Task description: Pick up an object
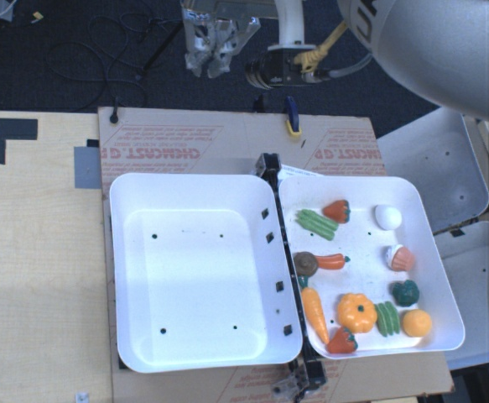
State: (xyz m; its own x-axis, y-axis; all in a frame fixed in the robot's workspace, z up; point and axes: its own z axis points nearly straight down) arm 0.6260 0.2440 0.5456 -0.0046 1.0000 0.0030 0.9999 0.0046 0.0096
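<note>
At right bin [433, 250]: eleven toys
Carrots: one long [314, 313], one short [331, 261]
Green pods: two [317, 223], [387, 318]
Red peppers: two, perhaps strawberries [337, 211]
Egg: one [387, 217]
Pumpkin: one [356, 312]
Left bin [135, 200]: one
Tool [219, 53]: raised beyond the table, grip state unreadable

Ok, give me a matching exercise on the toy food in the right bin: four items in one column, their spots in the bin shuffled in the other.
Items
1. white plastic egg
2. orange plastic pumpkin
3. long orange plastic carrot
4. round orange plastic fruit

Spots
A. near corner on the outer side
B. against the divider, near half
C. far end, outer side
D. near half, between the carrot and a green ridged piece

Pairs: 1-C, 2-D, 3-B, 4-A
</note>
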